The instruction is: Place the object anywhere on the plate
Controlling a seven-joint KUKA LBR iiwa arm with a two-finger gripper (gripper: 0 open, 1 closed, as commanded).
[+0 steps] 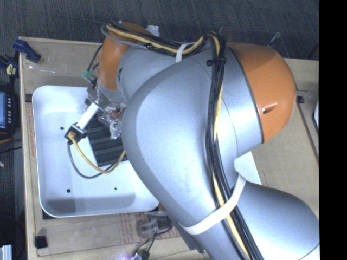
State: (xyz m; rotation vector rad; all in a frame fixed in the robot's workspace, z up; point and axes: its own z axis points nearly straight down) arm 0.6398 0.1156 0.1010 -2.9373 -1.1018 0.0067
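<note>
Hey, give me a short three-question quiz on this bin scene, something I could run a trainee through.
1. True or false: the grey arm reaches over the white bin at the view's left.
2. What lies in that bin just below the gripper? A) a dark ribbed object B) a red ball C) a green cup
3. What colour is the band above the wrist?
Key: 1 true; 2 A; 3 orange.
</note>
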